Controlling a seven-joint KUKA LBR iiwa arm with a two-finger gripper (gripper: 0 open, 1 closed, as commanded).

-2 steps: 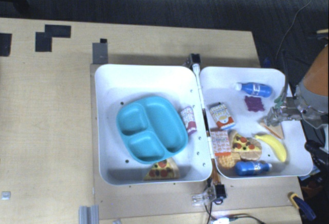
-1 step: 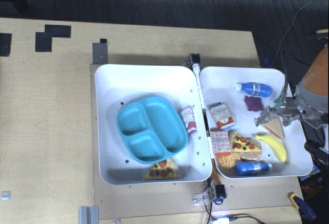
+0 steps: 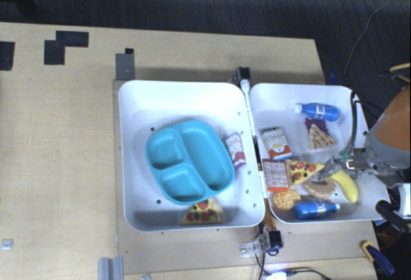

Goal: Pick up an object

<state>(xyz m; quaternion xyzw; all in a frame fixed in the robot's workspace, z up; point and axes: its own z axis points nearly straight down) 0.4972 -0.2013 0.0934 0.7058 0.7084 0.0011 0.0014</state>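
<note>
In the right bin (image 3: pixel 282 96) lie several toy foods. A blue bottle (image 3: pixel 319 112) and a sandwich wedge (image 3: pixel 320 138) are at the back. A red and white carton (image 3: pixel 275 142) and a pizza slice (image 3: pixel 299 171) sit in the middle. Along the front are a waffle (image 3: pixel 285 198), a round brown bun (image 3: pixel 319 188), a yellow banana (image 3: pixel 347 186) and a second blue bottle (image 3: pixel 316 209). My gripper (image 3: pixel 335 167) reaches in from the right, low over the bun and the banana's upper end. I see nothing lifted.
The left bin (image 3: pixel 138 144) holds a blue divided plate (image 3: pixel 189 160), a small red can (image 3: pixel 235 149) beside it and a pizza slice (image 3: pixel 203 212) at the front wall. The orange-banded arm (image 3: pixel 392 134) covers the right bin's right rim. Cables lie in front of the bins.
</note>
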